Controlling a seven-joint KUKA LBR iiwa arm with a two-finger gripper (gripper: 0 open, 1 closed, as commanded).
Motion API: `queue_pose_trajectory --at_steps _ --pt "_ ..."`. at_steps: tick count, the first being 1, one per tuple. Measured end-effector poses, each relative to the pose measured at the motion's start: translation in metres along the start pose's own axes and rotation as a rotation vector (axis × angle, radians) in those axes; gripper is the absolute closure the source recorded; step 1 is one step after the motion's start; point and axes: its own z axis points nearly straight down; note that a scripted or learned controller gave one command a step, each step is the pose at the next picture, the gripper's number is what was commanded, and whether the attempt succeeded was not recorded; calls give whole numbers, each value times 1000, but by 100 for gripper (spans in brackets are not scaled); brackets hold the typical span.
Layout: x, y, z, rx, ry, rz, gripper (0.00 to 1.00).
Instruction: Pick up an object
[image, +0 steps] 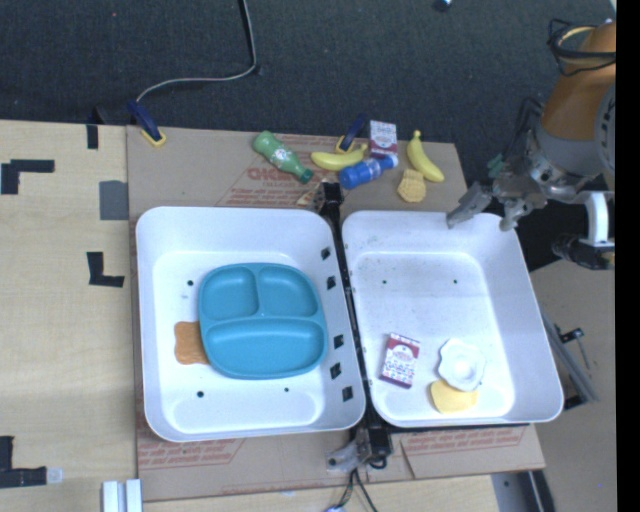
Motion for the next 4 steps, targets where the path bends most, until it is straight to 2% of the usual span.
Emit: queue_pose_trajectory --at_steps 1,2,3,4 --pt "29 3 136 -4 -1 -1 0" --pt "80 -53 136 -2 0 0 0" --pt "82 14 137 -4 -1 0 0" --pt "98 -10 136 -2 -2 0 0"
